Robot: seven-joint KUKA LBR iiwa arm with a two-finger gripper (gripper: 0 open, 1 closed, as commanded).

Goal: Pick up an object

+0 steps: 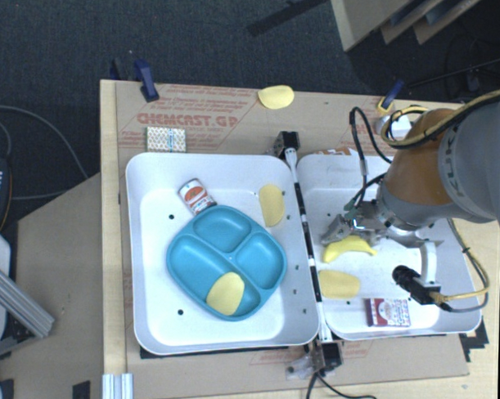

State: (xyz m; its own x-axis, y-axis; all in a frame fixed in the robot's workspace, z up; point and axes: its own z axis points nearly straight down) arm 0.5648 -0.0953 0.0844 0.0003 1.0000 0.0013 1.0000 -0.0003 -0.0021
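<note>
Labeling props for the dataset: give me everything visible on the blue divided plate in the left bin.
The blue divided plate looks like smooth, glossy plastic, roughly rounded-square, with raised ridges splitting it into three compartments. It lies flat and right side up, turned at an angle, on the floor of the left bin, toward its middle and front. A pale yellow rounded piece sits in its front compartment; the other two hold nothing. A small can lies beside its back edge.

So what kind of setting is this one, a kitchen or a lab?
Most likely a robot lab test bench: two shallow white bins sit on a board, loose cables trail over them, and the items are toys, like the blue divided plate and a small banana.
</note>
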